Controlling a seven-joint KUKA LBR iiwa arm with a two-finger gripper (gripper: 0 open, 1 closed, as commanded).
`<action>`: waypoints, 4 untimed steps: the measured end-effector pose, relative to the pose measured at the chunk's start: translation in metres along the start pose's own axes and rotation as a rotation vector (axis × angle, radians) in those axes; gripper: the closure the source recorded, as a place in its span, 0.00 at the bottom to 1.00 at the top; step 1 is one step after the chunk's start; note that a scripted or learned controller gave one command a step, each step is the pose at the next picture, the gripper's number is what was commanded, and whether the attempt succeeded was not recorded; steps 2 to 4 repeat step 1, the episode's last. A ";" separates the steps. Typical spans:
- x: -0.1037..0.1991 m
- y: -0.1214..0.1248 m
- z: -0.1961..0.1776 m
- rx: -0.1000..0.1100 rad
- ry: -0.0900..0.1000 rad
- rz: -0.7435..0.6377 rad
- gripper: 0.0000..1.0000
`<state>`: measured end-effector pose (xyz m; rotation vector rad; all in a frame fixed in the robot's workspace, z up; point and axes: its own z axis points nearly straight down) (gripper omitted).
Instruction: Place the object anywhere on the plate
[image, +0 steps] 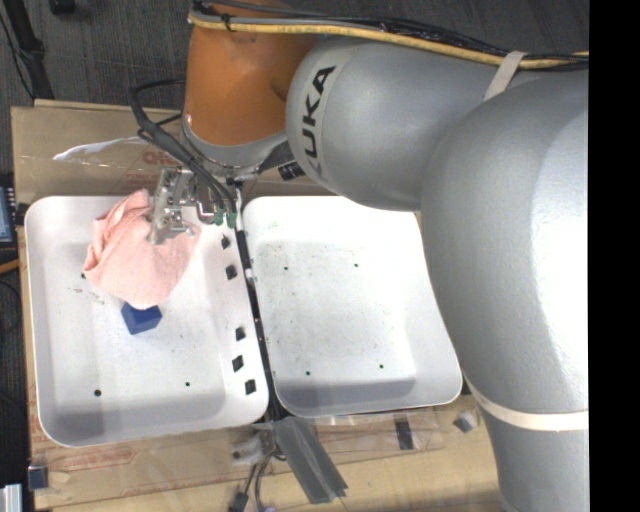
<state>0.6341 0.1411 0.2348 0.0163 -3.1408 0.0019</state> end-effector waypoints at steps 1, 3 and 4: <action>0.000 0.000 0.000 0.000 -0.001 0.000 0.00; 0.000 0.000 0.000 0.000 -0.001 0.000 0.00; 0.000 0.000 0.000 0.000 -0.001 0.000 0.00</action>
